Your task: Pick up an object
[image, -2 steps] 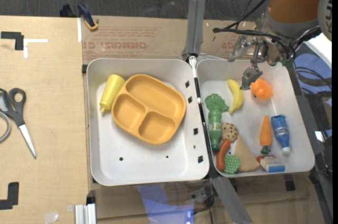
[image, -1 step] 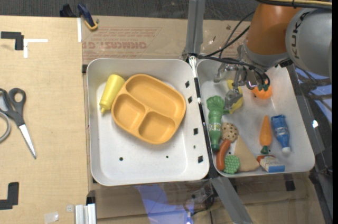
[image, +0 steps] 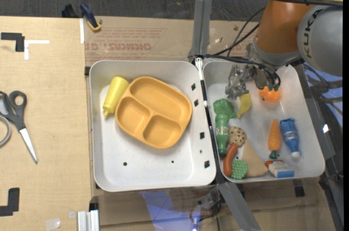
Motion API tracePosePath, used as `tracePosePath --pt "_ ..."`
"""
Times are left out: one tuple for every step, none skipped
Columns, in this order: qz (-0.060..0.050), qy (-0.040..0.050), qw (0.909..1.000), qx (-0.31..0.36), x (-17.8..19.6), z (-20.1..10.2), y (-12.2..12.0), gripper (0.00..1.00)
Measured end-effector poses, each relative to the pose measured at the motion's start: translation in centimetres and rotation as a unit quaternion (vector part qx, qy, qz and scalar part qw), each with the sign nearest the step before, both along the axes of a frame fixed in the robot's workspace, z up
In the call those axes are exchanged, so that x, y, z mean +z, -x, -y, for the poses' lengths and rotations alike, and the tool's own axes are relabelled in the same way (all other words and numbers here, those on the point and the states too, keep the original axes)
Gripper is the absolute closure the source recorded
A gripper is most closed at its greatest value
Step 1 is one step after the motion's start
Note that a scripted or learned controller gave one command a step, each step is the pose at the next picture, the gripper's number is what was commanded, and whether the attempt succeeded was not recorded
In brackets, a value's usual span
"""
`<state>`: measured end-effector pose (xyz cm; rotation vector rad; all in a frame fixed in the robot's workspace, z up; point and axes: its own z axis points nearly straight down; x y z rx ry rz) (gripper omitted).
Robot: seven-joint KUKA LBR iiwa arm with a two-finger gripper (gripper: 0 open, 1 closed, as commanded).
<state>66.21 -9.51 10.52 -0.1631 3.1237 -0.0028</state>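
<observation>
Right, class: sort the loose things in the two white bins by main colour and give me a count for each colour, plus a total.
Yellow: 3, bottle, divided tray, wedge
Green: 2, bottle, knobbly ball
Orange: 2, round fruit, carrot
Blue: 1, tube
Red: 1, sausage
Total: 9; the small pale pieces are too unclear to sort.

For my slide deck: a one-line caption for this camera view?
KUKA arm's gripper poised over toy-filled right bin; left bin holds a yellow tray.

Scissors [image: 15, 121] cut off at the left edge — gripper [image: 238, 84] fingertips blurred against the right bin [image: 311, 167]
</observation>
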Motion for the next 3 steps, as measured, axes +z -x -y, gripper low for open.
tracePosePath --pt "0.000 0.0000 1.0000 0.000 0.0 0.0 0.0 0.00" --pt "0.004 0.0006 1.0000 0.000 1.1 0.0 -0.2 1.00" --pt "0.003 0.0005 1.0000 0.001 1.1 0.0 -0.2 0.00"
